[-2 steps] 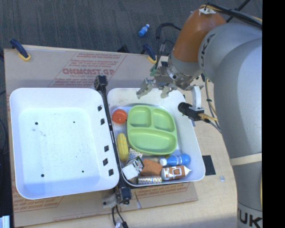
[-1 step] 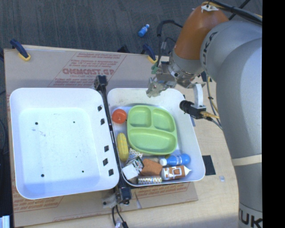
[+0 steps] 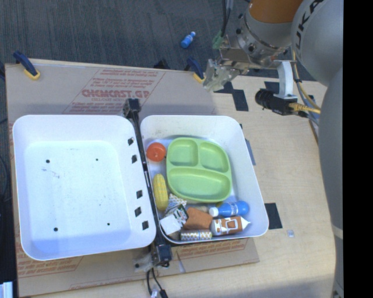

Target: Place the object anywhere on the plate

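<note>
A: What colours sit in the right bin (image 3: 247, 174)?

B: The bin is white. The plate (image 3: 198, 170) is light green, plain. Beside it the tomato (image 3: 156, 152) is orange-red, and the corn cob (image 3: 160, 191) is yellow.

A: And along the near edge?

B: A blue bottle (image 3: 233, 209) with a white cap, a brown bottle (image 3: 229, 224) with a white label, a tan bread roll (image 3: 198, 218).

A: The left bin (image 3: 35, 174)?

B: White, with small dark dots. The cardboard (image 3: 111, 87) under both is tan with red print. The arm (image 3: 274, 11) shows an orange band over grey.

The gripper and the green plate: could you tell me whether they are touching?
Apart. The camera view shows the gripper above the bench beyond the bin, away from the green plate.
</note>
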Controlling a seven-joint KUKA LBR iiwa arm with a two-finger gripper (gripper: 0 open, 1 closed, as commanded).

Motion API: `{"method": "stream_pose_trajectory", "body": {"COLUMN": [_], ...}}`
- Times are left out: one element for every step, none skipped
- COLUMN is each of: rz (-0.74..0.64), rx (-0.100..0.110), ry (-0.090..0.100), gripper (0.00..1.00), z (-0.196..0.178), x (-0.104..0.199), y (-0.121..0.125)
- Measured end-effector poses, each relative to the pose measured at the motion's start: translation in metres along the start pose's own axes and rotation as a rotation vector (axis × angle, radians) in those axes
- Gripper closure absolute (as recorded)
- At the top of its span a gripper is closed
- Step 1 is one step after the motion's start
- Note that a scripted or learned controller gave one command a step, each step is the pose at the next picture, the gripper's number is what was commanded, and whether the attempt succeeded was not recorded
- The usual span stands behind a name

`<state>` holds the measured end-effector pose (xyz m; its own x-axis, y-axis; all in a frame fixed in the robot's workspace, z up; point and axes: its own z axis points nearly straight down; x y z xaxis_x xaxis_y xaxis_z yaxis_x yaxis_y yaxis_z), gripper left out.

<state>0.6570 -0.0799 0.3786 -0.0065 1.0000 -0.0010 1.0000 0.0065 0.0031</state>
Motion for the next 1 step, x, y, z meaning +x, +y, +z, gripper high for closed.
{"method": "stream_pose_trajectory", "body": {"rz": [0.003], "rx": [0.002], "ry": [0.0], "gripper": [1.0], "z": [-0.0166], "x": [-0.044], "y": [-0.0682]}}
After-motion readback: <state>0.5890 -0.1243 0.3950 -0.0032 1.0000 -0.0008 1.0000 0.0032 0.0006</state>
